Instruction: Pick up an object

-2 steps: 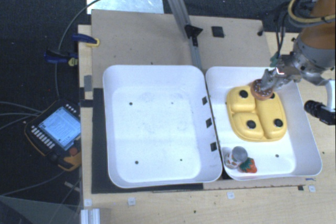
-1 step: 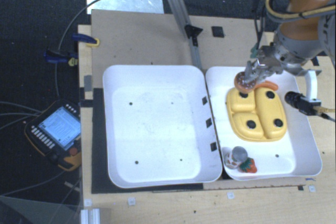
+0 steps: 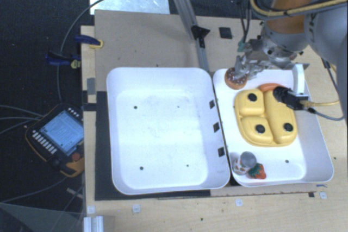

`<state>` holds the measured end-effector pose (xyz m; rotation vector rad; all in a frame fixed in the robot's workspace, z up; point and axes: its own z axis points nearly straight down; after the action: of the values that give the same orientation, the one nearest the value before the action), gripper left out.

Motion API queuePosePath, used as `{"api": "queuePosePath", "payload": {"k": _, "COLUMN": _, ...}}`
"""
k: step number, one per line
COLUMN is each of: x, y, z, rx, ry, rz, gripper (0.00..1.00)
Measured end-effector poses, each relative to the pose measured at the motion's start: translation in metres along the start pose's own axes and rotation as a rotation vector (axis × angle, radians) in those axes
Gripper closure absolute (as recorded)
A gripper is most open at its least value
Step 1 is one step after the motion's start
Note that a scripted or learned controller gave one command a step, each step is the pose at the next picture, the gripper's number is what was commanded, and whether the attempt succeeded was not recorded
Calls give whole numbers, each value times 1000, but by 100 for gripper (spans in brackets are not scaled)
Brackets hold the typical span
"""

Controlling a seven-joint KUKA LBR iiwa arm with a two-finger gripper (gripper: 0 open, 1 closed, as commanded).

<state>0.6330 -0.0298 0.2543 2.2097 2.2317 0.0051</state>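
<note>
arm: grey KUKA arm's two-finger gripper [image 3: 243, 69] hanging over right white bin's [image 3: 312, 141] far-left corner, opening impossible to tell | object: small round brown disc [image 3: 235, 81] lying just beneath it at that corner | others: big yellow moulded plastic toy [image 3: 265, 117] sitting mid-bin; small grey-and-orange-green item [image 3: 251, 164] resting near front-left corner | left white bin [image 3: 117, 117] sitting alongside
</note>
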Motion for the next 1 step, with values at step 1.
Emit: {"api": "queuePosePath", "payload": {"k": 1, "x": 56, "y": 7, "z": 2, "rx": 0, "ry": 1, "rz": -1, "gripper": 100}}
